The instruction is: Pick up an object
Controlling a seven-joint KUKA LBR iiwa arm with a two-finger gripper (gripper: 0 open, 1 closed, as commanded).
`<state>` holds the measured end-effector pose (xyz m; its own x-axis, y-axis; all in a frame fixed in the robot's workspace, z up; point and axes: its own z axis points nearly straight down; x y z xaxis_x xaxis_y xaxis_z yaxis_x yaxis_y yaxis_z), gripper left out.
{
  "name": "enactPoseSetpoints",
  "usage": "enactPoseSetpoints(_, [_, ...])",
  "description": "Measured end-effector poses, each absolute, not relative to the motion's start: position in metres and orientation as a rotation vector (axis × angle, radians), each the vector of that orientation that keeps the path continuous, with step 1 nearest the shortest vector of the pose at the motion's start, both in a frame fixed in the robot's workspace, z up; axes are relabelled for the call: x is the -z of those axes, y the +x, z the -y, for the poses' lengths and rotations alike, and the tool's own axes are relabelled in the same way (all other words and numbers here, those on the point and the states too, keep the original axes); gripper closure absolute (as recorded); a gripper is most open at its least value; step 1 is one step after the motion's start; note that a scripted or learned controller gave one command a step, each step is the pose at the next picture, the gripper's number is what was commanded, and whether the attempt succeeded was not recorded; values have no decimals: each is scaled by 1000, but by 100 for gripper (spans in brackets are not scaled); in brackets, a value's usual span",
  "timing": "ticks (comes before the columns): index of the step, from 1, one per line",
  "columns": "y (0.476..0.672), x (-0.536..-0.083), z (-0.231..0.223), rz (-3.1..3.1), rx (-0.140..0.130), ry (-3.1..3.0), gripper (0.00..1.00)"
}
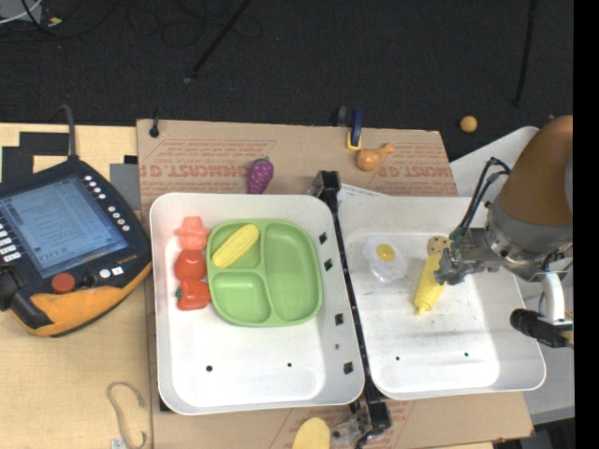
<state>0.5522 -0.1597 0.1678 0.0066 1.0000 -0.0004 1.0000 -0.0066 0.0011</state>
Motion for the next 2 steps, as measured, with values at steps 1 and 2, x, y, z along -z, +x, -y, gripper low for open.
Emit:
enactPoseSetpoints(1, [562, -225, 158, -2219, -3, 2220, 100])
enactPoseSetpoints(2, [562, -227, 159, -2223, 0, 2221, 100])
